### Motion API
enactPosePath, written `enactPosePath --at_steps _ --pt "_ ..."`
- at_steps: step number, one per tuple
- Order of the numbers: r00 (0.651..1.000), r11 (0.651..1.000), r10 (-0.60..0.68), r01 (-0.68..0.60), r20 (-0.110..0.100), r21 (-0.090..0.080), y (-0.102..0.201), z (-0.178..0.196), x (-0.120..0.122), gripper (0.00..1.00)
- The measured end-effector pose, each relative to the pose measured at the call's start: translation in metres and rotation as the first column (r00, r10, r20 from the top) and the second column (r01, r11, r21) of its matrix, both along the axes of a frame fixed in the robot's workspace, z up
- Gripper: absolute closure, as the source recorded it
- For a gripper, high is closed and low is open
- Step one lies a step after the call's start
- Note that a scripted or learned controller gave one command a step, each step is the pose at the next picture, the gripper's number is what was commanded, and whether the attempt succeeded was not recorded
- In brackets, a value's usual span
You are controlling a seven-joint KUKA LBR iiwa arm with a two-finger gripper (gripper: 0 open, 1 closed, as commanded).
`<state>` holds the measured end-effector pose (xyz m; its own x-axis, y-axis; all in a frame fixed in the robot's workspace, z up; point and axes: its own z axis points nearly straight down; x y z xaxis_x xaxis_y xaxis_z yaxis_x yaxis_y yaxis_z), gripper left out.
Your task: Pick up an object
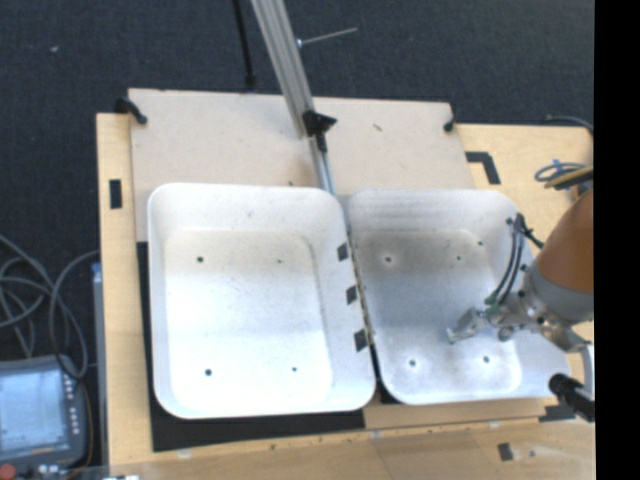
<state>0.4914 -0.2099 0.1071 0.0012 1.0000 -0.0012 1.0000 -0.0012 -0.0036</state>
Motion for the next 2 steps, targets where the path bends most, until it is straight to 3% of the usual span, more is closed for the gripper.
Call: enactPosePath --at_steps 1,2 --pt "1.0 1.0 -0.003 0.003 0.011 0.001 0.0 0.014 0.003 1.0" --pt "1.0 1.0 0.005 -0.005 0.013 -0.002 -0.003 0.078 0.003 1.0"
